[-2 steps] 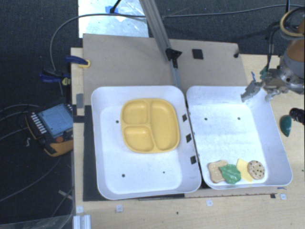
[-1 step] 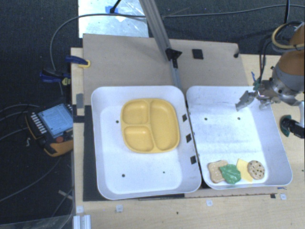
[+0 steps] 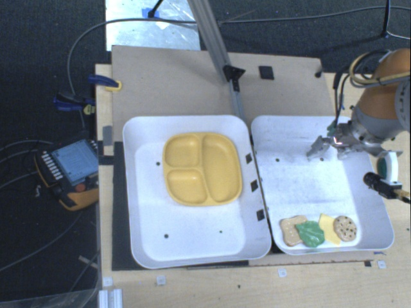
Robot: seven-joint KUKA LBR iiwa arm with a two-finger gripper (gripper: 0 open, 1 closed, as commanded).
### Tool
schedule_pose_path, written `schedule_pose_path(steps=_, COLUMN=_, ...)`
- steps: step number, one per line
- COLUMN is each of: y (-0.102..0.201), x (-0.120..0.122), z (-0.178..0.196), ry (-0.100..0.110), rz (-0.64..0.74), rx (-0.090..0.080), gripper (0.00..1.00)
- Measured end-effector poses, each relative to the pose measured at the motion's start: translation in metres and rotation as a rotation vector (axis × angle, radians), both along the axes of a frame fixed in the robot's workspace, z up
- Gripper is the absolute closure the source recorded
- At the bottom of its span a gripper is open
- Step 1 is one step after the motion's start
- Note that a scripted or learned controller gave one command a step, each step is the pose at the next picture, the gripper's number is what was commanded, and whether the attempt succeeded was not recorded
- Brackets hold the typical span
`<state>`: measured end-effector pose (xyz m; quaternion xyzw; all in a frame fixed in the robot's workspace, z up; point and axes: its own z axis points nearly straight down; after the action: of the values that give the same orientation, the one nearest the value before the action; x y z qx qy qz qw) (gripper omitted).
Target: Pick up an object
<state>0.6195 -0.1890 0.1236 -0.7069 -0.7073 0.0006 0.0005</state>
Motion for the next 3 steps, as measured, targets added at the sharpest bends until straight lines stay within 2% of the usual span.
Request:
schedule_pose_path(steps=1, y=-0.001, x=0.002, z=0.015, ry=-0.007, rz=0.001, rx=-0.002, gripper=1.0)
schedule_pose_path(steps=2, y=0.008, x=-0.002, z=0.069, ry=-0.008, rz=0.005, rx=-0.001, gripper=1.0)
schedule_pose_path(steps=3, y=0.013, x=0.007, z=0.117, ry=-0.009, rz=0.005, rx=-0.002, gripper=1.0)
